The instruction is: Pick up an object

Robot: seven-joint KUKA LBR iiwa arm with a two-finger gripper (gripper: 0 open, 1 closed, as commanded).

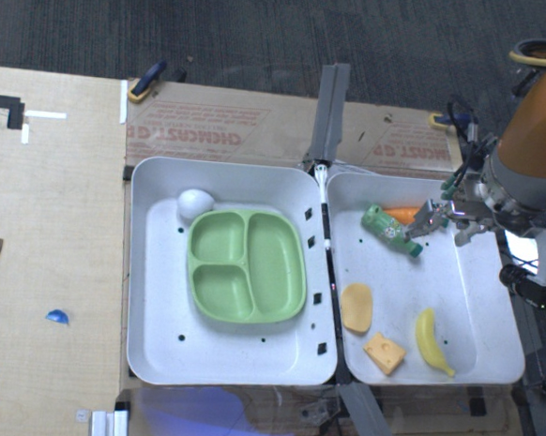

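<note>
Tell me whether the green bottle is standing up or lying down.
Lying down. The green bottle rests on its side on the right bin's floor, beside the gripper.

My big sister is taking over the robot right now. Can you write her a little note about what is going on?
Gripper: low in the right bin, at its far side, right beside the green bottle and orange carrot. Cannot tell if it grips anything.
Also in the right bin: yellow banana, cheese wedge, tan oval piece.
Left bin: green divided plate, white ball.
Done: the arm has reached the bottle.
Left: grip one thing and lift it.
</note>
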